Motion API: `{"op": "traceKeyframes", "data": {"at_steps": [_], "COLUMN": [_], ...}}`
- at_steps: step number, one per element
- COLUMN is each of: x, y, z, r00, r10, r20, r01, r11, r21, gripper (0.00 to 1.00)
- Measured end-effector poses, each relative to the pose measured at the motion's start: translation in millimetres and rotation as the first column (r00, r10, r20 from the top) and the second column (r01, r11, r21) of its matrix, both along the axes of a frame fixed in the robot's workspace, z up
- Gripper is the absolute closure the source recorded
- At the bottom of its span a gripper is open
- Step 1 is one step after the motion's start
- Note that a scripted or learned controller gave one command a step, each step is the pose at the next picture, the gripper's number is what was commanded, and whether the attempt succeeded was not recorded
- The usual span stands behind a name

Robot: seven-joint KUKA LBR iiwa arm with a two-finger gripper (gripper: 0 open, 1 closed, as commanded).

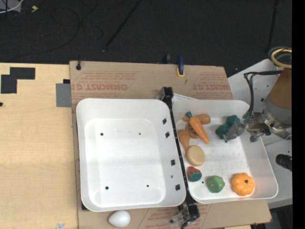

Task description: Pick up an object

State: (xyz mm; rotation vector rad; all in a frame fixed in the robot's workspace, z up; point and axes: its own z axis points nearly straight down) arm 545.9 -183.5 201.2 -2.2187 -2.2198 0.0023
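Camera view: cardboard-topped bench (143,78), dark floor (143,23).

toys (199,133) in right bin (259,168) | egg (119,218) before left bin (90,128)

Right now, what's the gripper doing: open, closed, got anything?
Gripper: over the right bin, at the teal toy. Open or closed cannot be told, and no grasp is visible.

I see my arm (281,92) reaching in from the right, orange band above the grey wrist. My gripper (240,130) sits low at the right side, pointing left; I can't make out how its tips stand.
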Motion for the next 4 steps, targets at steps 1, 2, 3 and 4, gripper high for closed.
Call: {"op": "traceKeyframes", "data": {"at_steps": [1,2,3,4], "x": [26,85,82,100], "y": [66,61,61,160], "z": [-120,-113,-104,-8], "r00": [1.000,1.000,1.000,1.000], "r10": [0.005,0.001,0.001,0.008], "r20": [-0.001,0.004,-0.002,0.009], "r01": [-0.005,-0.001,-0.001,-0.008], "r11": [1.000,1.000,1.000,1.000], "r21": [0.001,-0.001,0.000,0.001], "gripper": [0.00,0.00,1.00,1.00]}}
